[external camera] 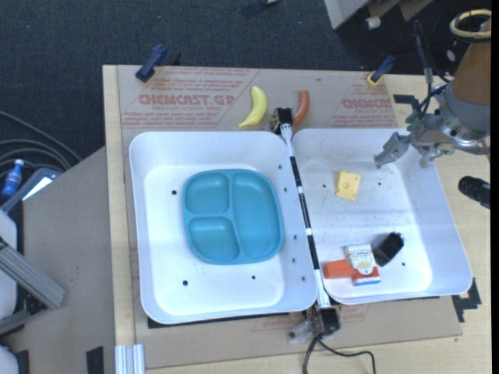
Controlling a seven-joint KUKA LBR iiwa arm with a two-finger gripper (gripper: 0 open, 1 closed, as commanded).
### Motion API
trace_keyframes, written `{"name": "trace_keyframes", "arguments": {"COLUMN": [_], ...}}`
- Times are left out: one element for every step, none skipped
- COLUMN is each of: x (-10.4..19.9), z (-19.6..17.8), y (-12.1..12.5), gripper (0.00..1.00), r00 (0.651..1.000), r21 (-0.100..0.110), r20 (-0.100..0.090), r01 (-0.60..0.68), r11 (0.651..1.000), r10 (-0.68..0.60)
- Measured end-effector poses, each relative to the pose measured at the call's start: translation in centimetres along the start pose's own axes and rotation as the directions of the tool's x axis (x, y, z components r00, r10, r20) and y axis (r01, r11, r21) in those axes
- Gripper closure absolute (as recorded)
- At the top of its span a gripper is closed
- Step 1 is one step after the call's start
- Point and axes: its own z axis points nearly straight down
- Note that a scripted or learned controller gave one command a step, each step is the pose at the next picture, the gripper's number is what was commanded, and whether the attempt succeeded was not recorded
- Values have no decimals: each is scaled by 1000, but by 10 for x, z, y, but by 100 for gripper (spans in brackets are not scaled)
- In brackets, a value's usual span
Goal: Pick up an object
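1. Dark carpet surrounds the desk (pixel 117 209), a pale board with red lettering that carries two shallow white bins side by side.
2. Left bin (pixel 156 287) holds a blue divided plate (pixel 232 215), lying flat near its middle.
3. Right bin (pixel 444 248) holds the loose things: a yellow cheese wedge (pixel 348 185) in its upper half, and near the lower edge a small carton (pixel 361 258) resting against an orange block (pixel 337 269), with a black object (pixel 387 247) just beside them.
4. On the desk behind the bins lie a toy banana (pixel 253 107) and an orange sausage-like toy (pixel 302 106).
5. Entering from the right, the grey arm carries the end effector (pixel 405 149) over the upper right part of the right bin. Two prongs show, spread apart with nothing between them.
6. Nearest thing, by my judgement, is the cheese wedge: it lies to the view's left of the end effector and a little toward the near edge, apart from it, with bare bin floor between. The wedge has no marked long axis, so a short reach leftward and down looks the likely move.
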Motion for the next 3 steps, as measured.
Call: {"name": "trace_keyframes", "arguments": {"x": [60, 83, 83], "z": [116, 116, 105], "y": [55, 58, 59], "gripper": [0, 0, 100], "r00": [1000, 1000, 1000], "r21": [-1, -1, -2], "r20": [0, 0, 1], "r01": [1, 1, 2], "r11": [1000, 1000, 1000], "r10": [-1, -1, -2]}}
